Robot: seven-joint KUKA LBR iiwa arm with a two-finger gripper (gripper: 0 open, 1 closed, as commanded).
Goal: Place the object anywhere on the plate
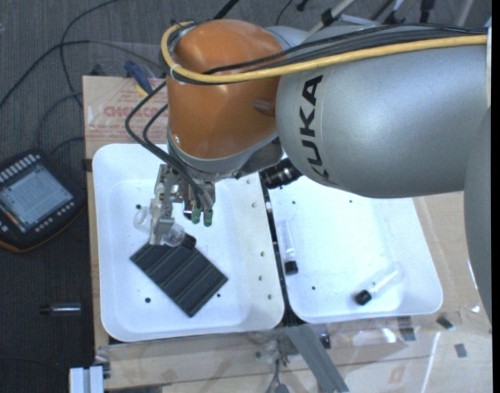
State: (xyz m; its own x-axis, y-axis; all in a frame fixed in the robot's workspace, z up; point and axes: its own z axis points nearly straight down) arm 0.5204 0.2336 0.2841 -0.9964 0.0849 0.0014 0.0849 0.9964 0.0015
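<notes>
Off the bench's left edge, on the dark floor, a pendant (30, 196) lies screen-up at the end of its cable, parked clear of the arm's sweep; its screen is too small to read. Next comes the left bin (241, 301), where a black ribbed plate (179, 277) lies flat and turned at an angle. The gripper (163, 219) hangs just over the plate's upper corner, with a small clear object (177, 237), a vial by its look, at its tip. Whether the tool is wide, narrow or holding that vial I cannot tell, since the wrist hides its end. My guess is that the vial is being set down, since it sits right at the plate's edge. Behind the bin, red print on cardboard (119, 115) is too blurred to read. Across the arm (380, 113), black letters spell "KUKA". Further right, the right bin (421, 293) holds two more vials, one near the divider (288, 246) and one with a black cap (377, 286), probably waiting their turn.
</notes>
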